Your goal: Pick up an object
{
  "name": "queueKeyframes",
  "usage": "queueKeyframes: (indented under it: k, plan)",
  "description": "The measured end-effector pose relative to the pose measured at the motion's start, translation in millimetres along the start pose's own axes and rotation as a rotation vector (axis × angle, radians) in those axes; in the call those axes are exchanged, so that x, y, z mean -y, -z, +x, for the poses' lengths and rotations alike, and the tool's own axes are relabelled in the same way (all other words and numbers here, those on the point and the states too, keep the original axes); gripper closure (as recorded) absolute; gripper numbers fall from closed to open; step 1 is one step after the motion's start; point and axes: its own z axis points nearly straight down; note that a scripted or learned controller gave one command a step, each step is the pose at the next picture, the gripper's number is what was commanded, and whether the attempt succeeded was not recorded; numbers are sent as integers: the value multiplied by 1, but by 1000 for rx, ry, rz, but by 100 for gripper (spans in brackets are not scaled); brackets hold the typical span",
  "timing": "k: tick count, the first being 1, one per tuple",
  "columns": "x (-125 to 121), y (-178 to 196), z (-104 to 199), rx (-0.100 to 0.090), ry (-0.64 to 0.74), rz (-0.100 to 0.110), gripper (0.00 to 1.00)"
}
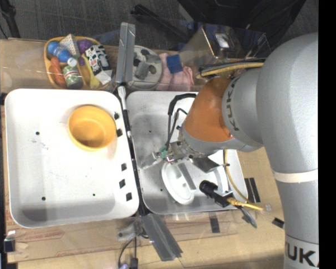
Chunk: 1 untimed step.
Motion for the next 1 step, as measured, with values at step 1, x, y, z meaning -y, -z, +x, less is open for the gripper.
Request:
queueKeyframes:
  k: [1]
  plan:
    - [0, 10, -1, 0, 3, 0, 100]
